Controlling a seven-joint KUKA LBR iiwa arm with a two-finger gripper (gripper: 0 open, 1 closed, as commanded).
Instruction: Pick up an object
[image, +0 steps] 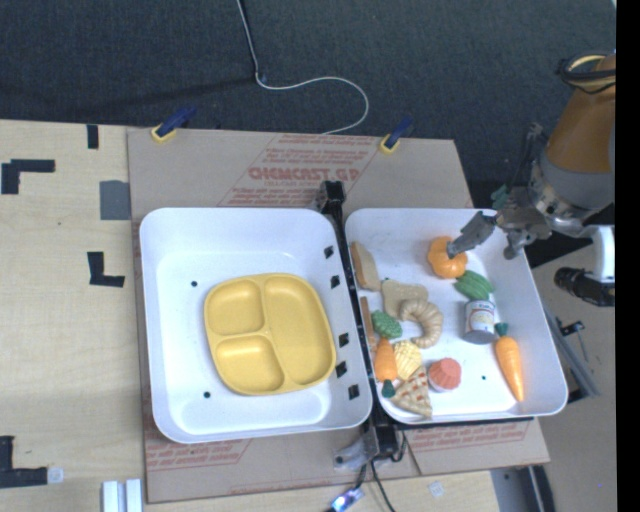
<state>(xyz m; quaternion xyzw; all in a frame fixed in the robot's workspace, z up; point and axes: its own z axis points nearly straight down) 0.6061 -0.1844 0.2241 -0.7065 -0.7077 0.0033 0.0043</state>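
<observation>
1. Two white bins on table (60, 300); fingers (470, 238) hang over the upper part of the right bin (540, 330), arm (580, 140) coming in from that side. Finger state: cannot tell, seen as one dark slanted shape, no gap readable, nothing visibly between them.
2. Task item, likeliest target: orange fruit (446, 260), touching or just under the finger tips, apart from the main clutter.
3. Risk a: round fruit may roll or squirt out if the fingers close off-centre.
4. Risk b: green veg (474, 285) lies just below the fruit; fingers could snag or push it, or drag both.
5. Risk c: small can (481, 318) and carrot (511, 367), further below the fingers, could get knocked if the fruit gets shoved.
6. Risk d: bin wall near fingers; a wide approach may clip the rim.
7. Clutter below-left of fingers: bread slice (364, 268), croissant-like piece (425, 322), corn (407, 356), pizza wedge (412, 397). Well apart, low risk.
8. Left bin (170, 240): yellow divided plate (268, 333), far from fingers.
9. Writing: red print on cardboard (290, 170) beyond the bins, approx. "CHEMGEAT"; unsure. Can label unreadable.
</observation>
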